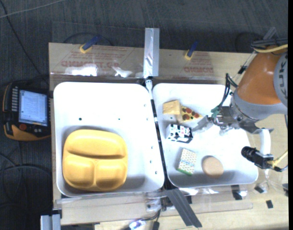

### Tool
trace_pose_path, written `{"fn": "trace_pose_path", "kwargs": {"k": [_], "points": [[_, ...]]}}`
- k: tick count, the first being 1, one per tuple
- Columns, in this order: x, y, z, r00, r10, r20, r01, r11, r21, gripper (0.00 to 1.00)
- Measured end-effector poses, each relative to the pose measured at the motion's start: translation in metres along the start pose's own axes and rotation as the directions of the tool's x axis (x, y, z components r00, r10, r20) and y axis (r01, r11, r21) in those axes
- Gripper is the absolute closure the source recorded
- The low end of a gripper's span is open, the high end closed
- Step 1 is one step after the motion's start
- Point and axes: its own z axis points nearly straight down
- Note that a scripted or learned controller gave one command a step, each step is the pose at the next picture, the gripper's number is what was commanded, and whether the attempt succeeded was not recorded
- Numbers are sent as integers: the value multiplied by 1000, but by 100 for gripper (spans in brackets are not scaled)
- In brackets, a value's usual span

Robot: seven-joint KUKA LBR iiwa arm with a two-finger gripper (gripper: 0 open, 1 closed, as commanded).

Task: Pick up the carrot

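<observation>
No plain carrot shape stands out in the right bin (242,143). The closest match is a small orange piece with red spots (190,113) beside a tan block (171,107) at the bin's back left; I cannot tell whether it is the carrot. My gripper (200,124) reaches in from the right and hangs low just right of and slightly nearer than that orange piece. It points toward a black and white item (179,133). Nothing is visibly held.
A green and white box (187,161) and a round tan disc (212,166) lie near the right bin's front wall. A large yellow loaf-like object (94,157) fills the front of the left bin (103,99). A handheld pendant (27,110) sits left of the bench.
</observation>
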Motion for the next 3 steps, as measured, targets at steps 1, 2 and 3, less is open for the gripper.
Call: {"fn": "trace_pose_path", "kwargs": {"k": [1,2,3], "points": [[-43,78,-21,997,-82,1,82,997,-3,0],[-83,79,-117,999,53,5,-53,999,-2,0],[-84,93,-211,840,543,4,-543,840,-3,0]]}}
